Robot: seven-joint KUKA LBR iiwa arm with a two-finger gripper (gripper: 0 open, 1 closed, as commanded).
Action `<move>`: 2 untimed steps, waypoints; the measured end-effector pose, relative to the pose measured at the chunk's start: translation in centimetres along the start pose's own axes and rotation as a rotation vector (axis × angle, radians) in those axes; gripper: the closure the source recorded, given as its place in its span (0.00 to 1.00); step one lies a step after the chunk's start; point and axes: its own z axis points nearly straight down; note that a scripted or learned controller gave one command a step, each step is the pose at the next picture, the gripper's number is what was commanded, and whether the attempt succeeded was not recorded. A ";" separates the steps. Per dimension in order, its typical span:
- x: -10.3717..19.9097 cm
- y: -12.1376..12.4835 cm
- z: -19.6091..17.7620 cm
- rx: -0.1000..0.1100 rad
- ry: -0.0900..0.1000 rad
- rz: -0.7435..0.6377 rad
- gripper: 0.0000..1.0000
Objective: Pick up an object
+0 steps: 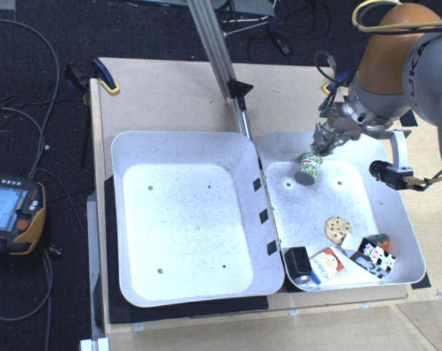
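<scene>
Green-and-white cup is tilted at the far end of the right bin, just under the tool. Tool tip sits right at the cup's upper edge; can't tell if it's open, closed, or actually gripping the cup. Near end of the same bin: cookie, black block in the near-left corner, red-and-white packet, black-and-white cow toy. Left bin beside it on the desk.
</scene>
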 end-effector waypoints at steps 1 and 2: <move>0.0 0.0 -0.4 0.004 0.001 0.000 1.00; 5.3 -0.8 -1.9 0.003 0.002 -0.004 1.00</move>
